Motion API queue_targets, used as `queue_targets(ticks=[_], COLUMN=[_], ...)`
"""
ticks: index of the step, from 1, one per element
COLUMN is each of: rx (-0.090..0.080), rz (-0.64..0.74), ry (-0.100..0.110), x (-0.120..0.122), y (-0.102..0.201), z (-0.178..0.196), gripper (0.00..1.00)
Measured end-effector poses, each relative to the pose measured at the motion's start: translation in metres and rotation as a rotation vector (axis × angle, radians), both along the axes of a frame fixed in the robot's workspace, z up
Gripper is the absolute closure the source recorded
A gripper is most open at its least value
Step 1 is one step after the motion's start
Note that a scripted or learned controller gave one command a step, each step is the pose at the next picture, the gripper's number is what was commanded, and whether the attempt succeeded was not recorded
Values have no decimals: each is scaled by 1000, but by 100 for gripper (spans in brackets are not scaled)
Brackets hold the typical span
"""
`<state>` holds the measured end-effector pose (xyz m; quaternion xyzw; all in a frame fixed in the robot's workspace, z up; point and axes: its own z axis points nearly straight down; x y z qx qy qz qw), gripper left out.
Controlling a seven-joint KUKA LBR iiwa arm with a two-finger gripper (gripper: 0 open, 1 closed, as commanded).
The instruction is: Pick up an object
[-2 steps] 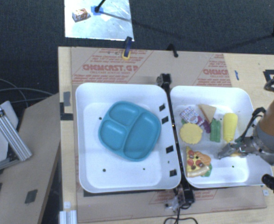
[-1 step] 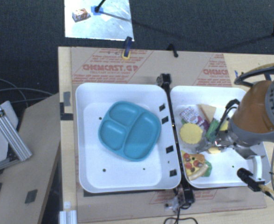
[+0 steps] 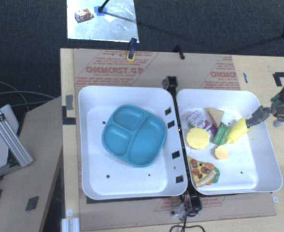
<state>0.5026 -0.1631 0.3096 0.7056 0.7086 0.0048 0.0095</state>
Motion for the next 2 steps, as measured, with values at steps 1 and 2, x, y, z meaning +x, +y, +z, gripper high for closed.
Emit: queue_targets(ticks=[1, 2], rx=[0, 10], rz=[3, 8], ry=[-2, 25], x=[47, 66], y=[2, 101], z=[198, 81], gripper=[0, 0])
